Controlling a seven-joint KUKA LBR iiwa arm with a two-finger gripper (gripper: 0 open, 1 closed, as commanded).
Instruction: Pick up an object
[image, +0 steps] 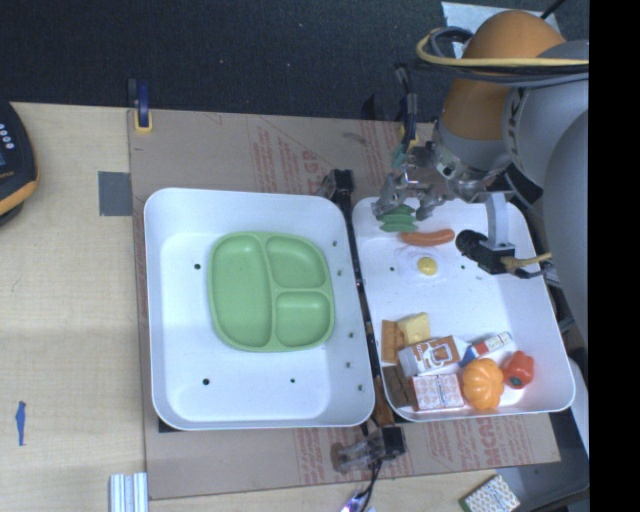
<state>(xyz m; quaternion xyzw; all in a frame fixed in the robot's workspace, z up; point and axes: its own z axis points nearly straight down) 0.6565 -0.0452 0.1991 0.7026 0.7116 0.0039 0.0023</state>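
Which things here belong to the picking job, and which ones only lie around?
For the job:
- pincer
- small green item under it
- sausage
- orange pumpkin
- right bin

Lying about:
- green divided plate in left bin
- blue clamp

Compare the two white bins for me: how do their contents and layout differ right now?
The left bin holds one thing, a green divided plate lying flat near its middle; the right bin holds many small things. Those include a sausage and a fried egg near the far end, and a pumpkin and cartons crowded at the near end. The gripper is over the right bin, not the left. Both bins are shallow and white.
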